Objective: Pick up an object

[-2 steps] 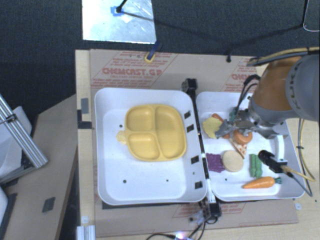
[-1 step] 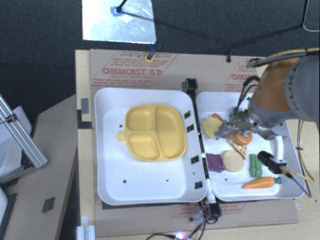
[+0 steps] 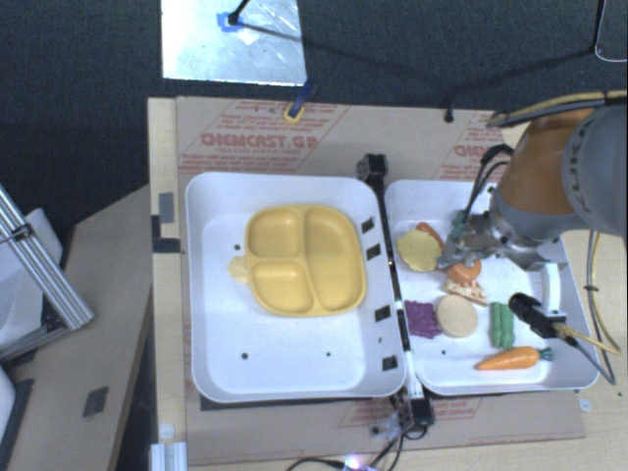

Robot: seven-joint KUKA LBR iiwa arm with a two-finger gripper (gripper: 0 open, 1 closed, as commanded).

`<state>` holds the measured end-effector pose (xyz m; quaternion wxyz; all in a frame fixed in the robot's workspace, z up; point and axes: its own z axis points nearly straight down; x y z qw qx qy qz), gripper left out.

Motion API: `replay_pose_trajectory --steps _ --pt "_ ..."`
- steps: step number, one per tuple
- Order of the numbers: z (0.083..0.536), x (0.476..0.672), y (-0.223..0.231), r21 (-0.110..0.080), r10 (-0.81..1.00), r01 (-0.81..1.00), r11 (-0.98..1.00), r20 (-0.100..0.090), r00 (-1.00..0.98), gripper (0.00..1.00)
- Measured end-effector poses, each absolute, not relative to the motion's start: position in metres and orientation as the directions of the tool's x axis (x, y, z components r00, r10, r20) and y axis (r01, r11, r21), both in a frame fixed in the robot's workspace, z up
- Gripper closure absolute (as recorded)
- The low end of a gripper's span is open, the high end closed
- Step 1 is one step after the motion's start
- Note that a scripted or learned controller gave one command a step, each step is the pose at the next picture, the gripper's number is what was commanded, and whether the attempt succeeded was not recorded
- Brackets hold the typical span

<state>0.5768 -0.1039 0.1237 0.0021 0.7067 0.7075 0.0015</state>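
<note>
Toy foods (image 3: 457,314) in right white bin (image 3: 569,376); cardboard bench (image 3: 265,135).

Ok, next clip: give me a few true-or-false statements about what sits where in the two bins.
1. The yellow divided plate lies in the left bin. True.
2. The carrot lies in the left bin. False: it lies in the right bin, near the front edge.
3. The gripper is over the right bin. True.
4. The purple piece sits on the yellow plate. False: it lies on the right bin's floor, beside a round tan piece.
5. A green piece lies just above the carrot. True.
</note>
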Motion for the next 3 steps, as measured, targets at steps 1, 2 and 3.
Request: replay_pose_trajectory --steps 1,2,3 --pt "0.171 0.578 -0.113 0.005 1.000 1.000 -0.001 -0.001 0.001 1.00" --pt "0.225 0.579 -0.113 0.005 1.000 1.000 0.004 -0.001 -0.004 1.00" --pt "0.231 0.607 -0.059 0.005 1.000 1.000 0.010 0.001 -0.010 1.00"
